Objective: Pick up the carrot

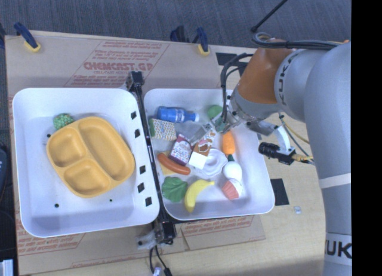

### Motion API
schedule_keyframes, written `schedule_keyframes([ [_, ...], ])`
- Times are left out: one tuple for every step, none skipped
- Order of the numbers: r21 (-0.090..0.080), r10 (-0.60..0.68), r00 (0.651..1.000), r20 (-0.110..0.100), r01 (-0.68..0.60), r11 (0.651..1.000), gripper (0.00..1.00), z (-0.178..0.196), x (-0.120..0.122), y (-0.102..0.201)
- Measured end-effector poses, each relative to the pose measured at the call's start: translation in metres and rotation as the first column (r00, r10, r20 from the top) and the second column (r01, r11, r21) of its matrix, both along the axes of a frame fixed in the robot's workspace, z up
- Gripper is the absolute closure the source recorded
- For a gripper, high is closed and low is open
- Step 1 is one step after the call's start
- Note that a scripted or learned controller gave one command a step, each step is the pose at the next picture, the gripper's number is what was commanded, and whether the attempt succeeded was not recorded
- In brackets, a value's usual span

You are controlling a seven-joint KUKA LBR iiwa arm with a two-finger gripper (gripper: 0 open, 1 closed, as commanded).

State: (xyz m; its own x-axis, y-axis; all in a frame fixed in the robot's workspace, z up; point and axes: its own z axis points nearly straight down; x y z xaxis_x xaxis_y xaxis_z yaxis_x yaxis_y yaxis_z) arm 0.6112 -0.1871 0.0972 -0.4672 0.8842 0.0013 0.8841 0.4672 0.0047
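Carrot (228, 143) lies in the right bin (262, 200), near its right wall, just above a white egg (233, 171). Tool (222, 124) sits just beside the carrot's leafy end; cannot tell its opening (wrist blocks it). Likely light, rigid, smooth plastic; grip across the orange mid-body.

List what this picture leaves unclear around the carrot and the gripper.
- Gripper: the camera view has the wrist above it, so whether its fingers are open or shut is hidden.
- Carrot: its upper end sits under the gripper; contact cannot be judged.
- Small packets in the right bin: print too small to read.
- Green item: partly covered by the arm.
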Motion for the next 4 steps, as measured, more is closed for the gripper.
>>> schedule_keyframes([
  [-0.004,-0.098,0.995,-0.001,0.098,0.995,0.00,-0.004,-0.037,-0.013],
  [-0.003,-0.095,0.995,-0.004,0.095,0.995,1.00,0.006,-0.037,-0.013],
  [-0.005,-0.267,0.964,-0.004,0.266,0.964,1.00,0.134,-0.013,-0.010],
  [-0.005,-0.129,0.992,0.013,0.129,0.992,1.00,0.016,-0.047,-0.011],
])
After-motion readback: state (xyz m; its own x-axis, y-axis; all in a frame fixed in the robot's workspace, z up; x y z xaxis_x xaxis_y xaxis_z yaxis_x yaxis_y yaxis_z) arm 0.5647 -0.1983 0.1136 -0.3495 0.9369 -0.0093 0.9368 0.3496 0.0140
